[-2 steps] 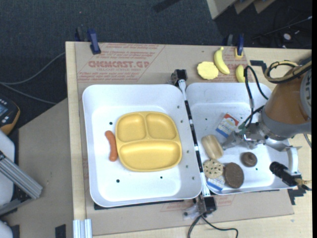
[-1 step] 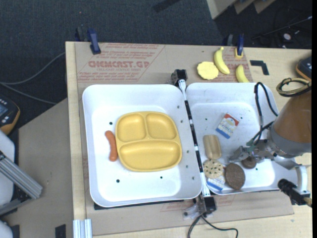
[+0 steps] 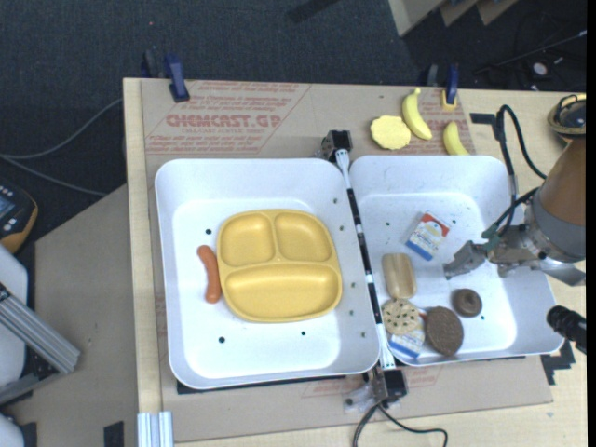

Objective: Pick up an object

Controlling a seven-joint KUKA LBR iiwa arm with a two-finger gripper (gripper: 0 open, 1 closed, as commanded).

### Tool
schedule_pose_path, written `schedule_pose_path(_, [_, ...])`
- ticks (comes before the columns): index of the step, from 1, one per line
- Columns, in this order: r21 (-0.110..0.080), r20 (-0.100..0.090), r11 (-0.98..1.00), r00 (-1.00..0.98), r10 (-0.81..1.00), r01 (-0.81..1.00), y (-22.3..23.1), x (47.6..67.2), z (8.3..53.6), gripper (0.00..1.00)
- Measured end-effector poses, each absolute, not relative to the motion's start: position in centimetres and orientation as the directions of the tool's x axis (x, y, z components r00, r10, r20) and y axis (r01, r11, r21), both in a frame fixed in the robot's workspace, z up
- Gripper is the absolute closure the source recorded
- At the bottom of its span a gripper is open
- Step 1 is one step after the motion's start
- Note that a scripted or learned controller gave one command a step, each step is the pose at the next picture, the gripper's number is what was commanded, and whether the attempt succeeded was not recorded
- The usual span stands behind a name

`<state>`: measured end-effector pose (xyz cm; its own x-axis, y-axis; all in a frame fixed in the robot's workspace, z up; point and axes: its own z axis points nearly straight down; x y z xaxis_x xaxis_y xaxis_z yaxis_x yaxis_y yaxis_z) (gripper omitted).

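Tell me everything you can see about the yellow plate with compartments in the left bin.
The yellow plate is a rounded rectangle that looks like smooth plastic. Raised ridges divide it into three compartments: two smaller ones on the far side and one wide one on the near side. Nothing lies in any of them. It sits flat and upright near the middle of the left bin, turned slightly. An orange-red sausage lies on the bin floor along its left edge, very close; I cannot tell whether they touch.

A grey arm (image 3: 551, 250) with an orange-brown band, black cables, and a grey metal claw (image 3: 466, 261).
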<state>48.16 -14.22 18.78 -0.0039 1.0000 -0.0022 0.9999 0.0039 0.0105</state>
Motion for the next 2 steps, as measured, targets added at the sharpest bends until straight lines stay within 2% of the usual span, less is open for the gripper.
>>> schedule_pose_path(1, [-0.006, 0.001, -0.004, 0.004, 1.000, 1.000, -17.7, 48.1, 11.1, 0.00])
schedule_pose_path(2, [-0.005, 0.003, -0.001, 0.001, 1.000, 1.000, -16.4, 47.8, 8.3, 0.00])
